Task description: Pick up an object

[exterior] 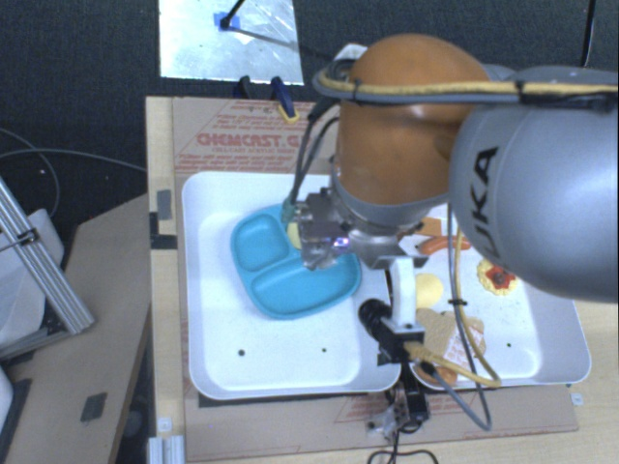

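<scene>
Hanging low over the left shallow white bin [222, 375], the grey arm with its orange band [406, 114] hides most of its own wrist; gripper [324, 245] sits at the blue divided plastic plate's [280, 283] 2 o'clock edge; whether that pincer is released or clenched cannot be told. Contents, right white bin [551, 356]: small yellow round piece [428, 289]; orange sausage-shaped toy [445, 243] at its 12 o'clock; round yellow item with a red centre [499, 278] at 3 o'clock. Progress, as judged: approach made, nothing visibly lifted; grasp and raise remain; the plate is the likeliest candidate.
</scene>
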{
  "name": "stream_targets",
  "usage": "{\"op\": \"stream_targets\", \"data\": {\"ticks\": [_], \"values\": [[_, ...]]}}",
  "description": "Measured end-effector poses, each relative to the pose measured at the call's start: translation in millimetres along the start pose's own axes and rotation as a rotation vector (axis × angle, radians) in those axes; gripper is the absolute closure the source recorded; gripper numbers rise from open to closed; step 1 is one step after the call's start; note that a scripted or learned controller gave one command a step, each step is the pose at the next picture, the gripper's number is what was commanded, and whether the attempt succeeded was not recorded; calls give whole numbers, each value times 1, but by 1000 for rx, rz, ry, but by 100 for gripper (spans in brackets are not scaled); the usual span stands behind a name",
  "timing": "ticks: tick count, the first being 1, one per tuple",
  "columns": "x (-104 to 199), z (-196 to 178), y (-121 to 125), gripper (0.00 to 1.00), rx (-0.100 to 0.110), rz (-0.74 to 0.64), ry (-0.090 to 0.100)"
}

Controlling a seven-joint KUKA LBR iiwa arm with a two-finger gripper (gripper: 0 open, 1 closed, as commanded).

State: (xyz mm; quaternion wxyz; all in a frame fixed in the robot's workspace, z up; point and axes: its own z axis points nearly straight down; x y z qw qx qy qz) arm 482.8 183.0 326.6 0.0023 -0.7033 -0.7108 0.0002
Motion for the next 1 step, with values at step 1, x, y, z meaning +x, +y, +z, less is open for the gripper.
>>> {"op": "stream_targets", "data": {"ticks": [1], "values": [[-3, -11, 4, 100, -6, 3, -1]]}}
